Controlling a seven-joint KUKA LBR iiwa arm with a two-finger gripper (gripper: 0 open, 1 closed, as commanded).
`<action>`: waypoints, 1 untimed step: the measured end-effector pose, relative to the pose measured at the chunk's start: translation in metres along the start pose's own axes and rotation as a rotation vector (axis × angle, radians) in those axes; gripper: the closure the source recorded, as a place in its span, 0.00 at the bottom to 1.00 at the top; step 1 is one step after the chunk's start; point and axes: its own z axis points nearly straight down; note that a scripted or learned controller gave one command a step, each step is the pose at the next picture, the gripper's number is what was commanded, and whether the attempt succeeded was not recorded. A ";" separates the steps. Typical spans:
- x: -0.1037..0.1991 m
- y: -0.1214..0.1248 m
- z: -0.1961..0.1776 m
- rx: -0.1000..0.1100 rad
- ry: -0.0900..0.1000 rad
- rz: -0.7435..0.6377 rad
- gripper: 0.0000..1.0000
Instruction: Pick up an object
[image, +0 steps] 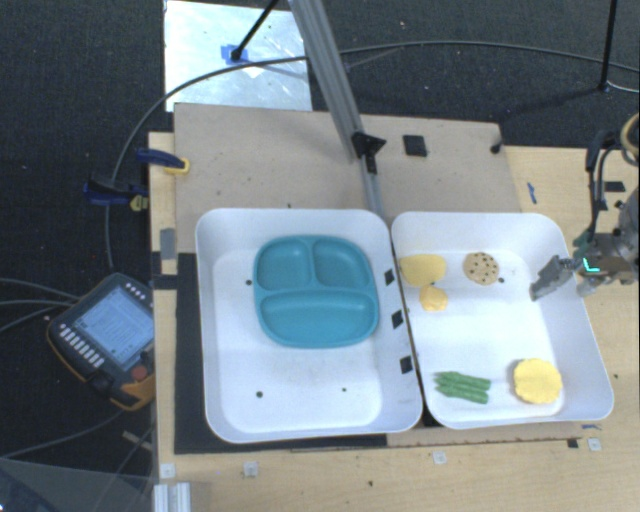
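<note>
Camera view shows the grey two-finger gripper (556, 277) at the right rim of the right-hand shallow white bin (570, 330), pointing left over the bin floor; whether its fingers are parted or closed cannot be told at this size, and nothing is seen between them. Candidates for the pick lie in that bin: a round brown-speckled toy cookie (481, 267) nearest the gripper to its left, a larger yellow lump (422, 268) and a smaller yellow piece (434, 298) by the left wall, a green bean-like bundle (462, 386) at the near side, and a round yellow ridged disc (537, 381) in the near right corner.

A good attempt would probably choose the cookie or the disc, centre over it, and descend straight so the fingers straddle it, keeping off the bin wall. These flat pieces may slip.

The left white bin (230, 390) holds a teal sectioned plastic plate (317, 291). Both bins sit on a pale wooden worktop (270, 160); dark carpet, cables and a handheld control pendant (105, 338) lie to the left.
</note>
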 end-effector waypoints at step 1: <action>0.000 0.000 0.000 -0.001 0.000 0.000 0.00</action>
